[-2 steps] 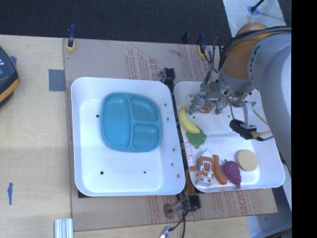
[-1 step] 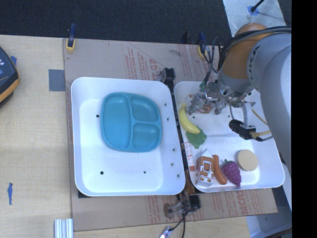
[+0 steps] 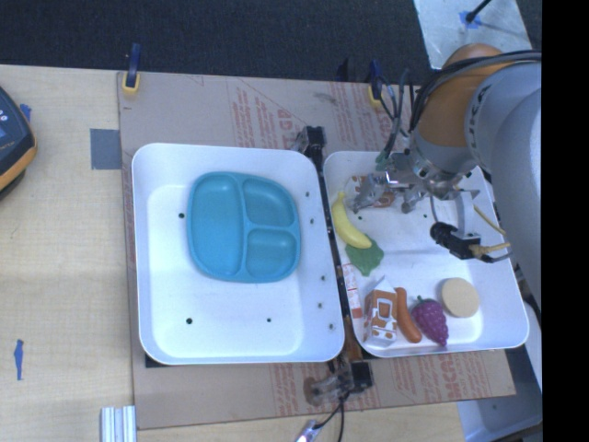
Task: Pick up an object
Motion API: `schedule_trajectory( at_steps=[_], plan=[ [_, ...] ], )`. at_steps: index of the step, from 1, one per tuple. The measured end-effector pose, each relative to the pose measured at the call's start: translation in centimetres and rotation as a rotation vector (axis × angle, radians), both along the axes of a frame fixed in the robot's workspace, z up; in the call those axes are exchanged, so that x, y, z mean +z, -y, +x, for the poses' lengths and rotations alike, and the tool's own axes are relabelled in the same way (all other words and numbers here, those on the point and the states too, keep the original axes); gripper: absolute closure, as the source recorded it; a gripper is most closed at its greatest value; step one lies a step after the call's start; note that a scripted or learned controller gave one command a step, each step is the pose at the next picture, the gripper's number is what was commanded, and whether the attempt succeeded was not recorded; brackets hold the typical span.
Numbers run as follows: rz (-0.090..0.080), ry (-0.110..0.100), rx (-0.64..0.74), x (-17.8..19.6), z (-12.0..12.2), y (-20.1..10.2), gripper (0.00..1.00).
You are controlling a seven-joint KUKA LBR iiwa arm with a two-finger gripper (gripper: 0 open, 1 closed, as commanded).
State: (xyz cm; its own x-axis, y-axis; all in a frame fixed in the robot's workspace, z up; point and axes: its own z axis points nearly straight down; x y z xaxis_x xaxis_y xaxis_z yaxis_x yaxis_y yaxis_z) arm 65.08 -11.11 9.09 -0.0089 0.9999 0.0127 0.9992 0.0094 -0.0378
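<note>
The right bin (image 3: 497, 279) holds several toy foods. A yellow banana (image 3: 349, 226) lies along its left wall, with a green leafy piece (image 3: 366, 258) just below it. Near the front lie a small orange and white carton (image 3: 378, 317), an orange sausage-like piece (image 3: 406, 314), a purple grape bunch (image 3: 430, 320) and a round tan bun (image 3: 458, 296). My gripper (image 3: 379, 191) hangs over the bin's back left part, just right of and above the banana's upper end. Nothing visible is held in it.
The left bin (image 3: 156, 274) bears a blue divided plate (image 3: 243, 226). The grey arm with its orange band (image 3: 460, 95) covers the right bin's back right corner. Cables and a black fitting (image 3: 457, 238) hang below the wrist. A dark device (image 3: 11, 141) lies at the bench's far left.
</note>
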Motion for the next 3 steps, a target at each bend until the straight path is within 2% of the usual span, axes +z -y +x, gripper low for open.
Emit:
schedule_trajectory(
  at_steps=[1,2,3],
  plan=[
    [-0.013,0.003,-0.006,0.1,0.0,-1.0,0.00],
    [-0.011,0.025,-0.006,2.6,0.3,-0.6,0.00],
    [-0.013,0.035,-0.007,4.3,0.5,2.4,0.00]
  ],
)
